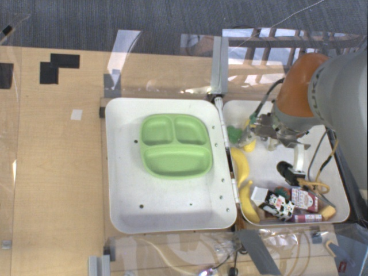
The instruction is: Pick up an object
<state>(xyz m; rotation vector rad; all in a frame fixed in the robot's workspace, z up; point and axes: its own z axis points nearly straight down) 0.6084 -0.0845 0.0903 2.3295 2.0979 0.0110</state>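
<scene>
Hand [260, 132] low over right bin [339, 211]

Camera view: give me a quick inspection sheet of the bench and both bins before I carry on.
Surface: wooden bench bearing two white bins side by side.
Job's things: right bin holds bananas, a green item and small packets, crowded toward its near end.
Clutter: green divided tray in left bin.
Claw: low over right bin's far end; finger state unclear.
Cables: wires hang beside the arm.
Surroundings: grey carpet beyond.
</scene>
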